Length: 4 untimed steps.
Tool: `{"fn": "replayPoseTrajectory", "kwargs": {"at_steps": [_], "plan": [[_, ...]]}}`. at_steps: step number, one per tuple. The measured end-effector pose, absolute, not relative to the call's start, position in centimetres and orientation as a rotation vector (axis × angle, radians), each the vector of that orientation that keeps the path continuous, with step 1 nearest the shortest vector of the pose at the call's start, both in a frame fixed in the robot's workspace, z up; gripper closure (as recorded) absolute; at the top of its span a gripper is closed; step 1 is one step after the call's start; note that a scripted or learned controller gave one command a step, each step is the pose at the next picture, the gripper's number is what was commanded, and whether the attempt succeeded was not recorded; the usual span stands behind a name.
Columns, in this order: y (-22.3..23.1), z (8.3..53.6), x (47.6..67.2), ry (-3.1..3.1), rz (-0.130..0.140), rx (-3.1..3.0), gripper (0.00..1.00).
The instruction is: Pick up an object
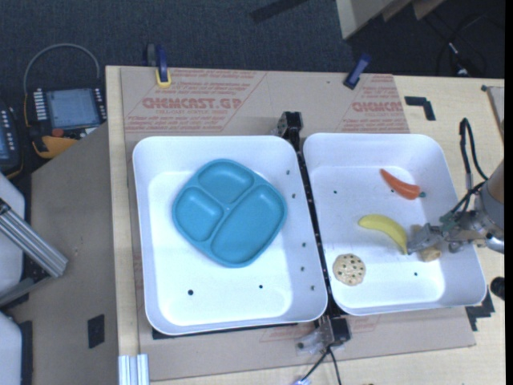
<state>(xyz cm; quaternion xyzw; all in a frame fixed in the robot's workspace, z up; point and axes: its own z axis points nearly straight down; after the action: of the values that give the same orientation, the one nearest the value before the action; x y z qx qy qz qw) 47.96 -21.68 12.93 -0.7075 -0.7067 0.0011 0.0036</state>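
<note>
The right bin (377, 147) holds three loose items. An orange carrot-like piece (399, 184) lies toward the far right. A yellow banana (383, 229) lies in the middle, and a round speckled cookie (349, 269) sits near the front left. My gripper (422, 242) reaches in low over the bin's right side, its tip right beside the banana's right end. A small tan bit (432, 254) shows just under the tip; I cannot make out what it is.
A blue divided plate (230, 212) lies in the left bin (160, 279). The bins' shared wall (309, 215) runs between them. Cables (466, 147) hang near the right bin's far right corner. Clamps (163, 74) grip the bench's back edge.
</note>
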Motion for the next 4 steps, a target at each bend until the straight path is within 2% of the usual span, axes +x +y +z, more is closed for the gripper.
{"fn": "replayPoseTrajectory", "kwargs": {"at_steps": [1, 3, 4], "plan": [[-21.8, 14.2, 48.1, -2.221, 0.0, -2.224, 1.0], [-21.6, 21.3, 48.5, -2.227, -0.002, -2.225, 1.0], [-16.8, 21.7, 48.8, -2.226, -0.002, -2.214, 1.0]]}}
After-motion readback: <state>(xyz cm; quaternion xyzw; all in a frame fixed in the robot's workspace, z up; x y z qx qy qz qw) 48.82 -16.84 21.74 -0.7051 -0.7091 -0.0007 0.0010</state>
